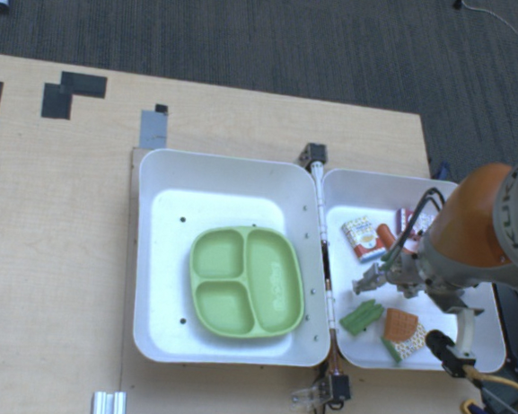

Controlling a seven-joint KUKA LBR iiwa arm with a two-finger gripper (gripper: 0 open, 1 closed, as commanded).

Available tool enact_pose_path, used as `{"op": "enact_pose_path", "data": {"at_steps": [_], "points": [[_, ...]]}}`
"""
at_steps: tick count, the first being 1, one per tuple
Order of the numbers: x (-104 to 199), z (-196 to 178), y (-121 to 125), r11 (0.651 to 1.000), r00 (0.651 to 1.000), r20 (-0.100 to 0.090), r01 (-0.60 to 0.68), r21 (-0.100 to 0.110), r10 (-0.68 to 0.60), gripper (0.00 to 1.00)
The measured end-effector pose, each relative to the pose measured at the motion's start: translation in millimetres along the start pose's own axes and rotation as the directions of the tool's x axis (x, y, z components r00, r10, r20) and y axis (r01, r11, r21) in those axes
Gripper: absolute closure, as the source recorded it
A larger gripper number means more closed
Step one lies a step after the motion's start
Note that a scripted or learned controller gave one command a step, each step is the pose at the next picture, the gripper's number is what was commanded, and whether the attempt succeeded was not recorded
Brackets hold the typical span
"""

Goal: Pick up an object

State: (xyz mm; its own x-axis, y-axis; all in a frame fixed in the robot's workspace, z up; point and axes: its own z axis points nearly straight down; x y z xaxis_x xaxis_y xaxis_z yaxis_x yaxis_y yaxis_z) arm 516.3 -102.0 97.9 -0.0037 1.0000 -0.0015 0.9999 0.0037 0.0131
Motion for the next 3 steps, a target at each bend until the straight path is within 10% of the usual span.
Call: {"op": "enact_pose_path", "data": {"at_steps": [1,2,3], "points": [[1,-10,1,1.000,1.000,0.000,0.001,-0.003,-0.001,1.00],[1,-10,1,1.000,1.000,0.000,0.002,-0.003,-0.002,0.00],[13,10,-26,1.000,1.000,0.002,-0.003,0.000,0.003,0.00]]}}
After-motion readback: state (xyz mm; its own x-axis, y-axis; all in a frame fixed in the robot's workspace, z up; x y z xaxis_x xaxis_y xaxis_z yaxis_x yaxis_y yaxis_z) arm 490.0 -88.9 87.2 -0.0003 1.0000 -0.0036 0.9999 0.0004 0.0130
